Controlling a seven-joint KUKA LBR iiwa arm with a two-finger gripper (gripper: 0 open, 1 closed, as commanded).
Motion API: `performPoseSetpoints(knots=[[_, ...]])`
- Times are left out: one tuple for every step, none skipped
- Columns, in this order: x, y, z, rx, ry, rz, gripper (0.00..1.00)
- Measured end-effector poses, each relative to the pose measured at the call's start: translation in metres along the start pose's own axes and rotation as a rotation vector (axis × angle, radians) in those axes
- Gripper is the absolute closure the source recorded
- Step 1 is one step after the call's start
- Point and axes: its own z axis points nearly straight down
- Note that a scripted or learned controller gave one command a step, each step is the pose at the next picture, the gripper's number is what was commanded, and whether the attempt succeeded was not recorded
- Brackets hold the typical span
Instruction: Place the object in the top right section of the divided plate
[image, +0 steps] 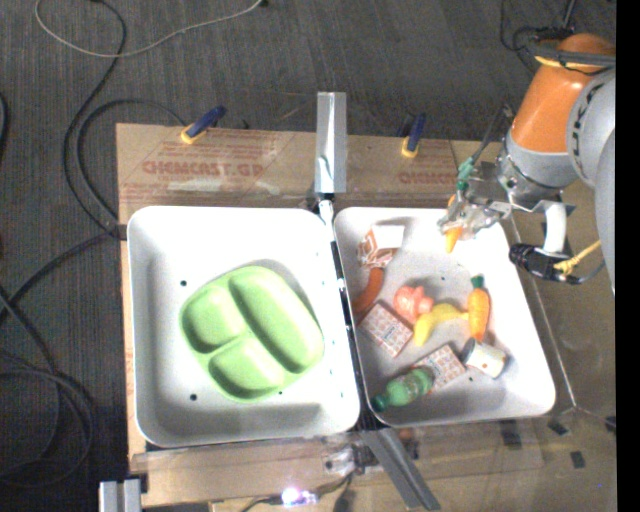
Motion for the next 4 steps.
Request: performPoseSetpoints(knots=[[-0.064, -0.062, 0.027, 0.001, 0.003, 0.08, 1.0], [0.003, -0.071, 0.115, -0.013, 0.005, 0.154, 1.0], [-0.052, -0.071, 0.01, -0.002, 0.003, -0.154, 1.0], [0.015, -0.032, 0.113, 0.0, 0.003, -0.156, 1.0]])
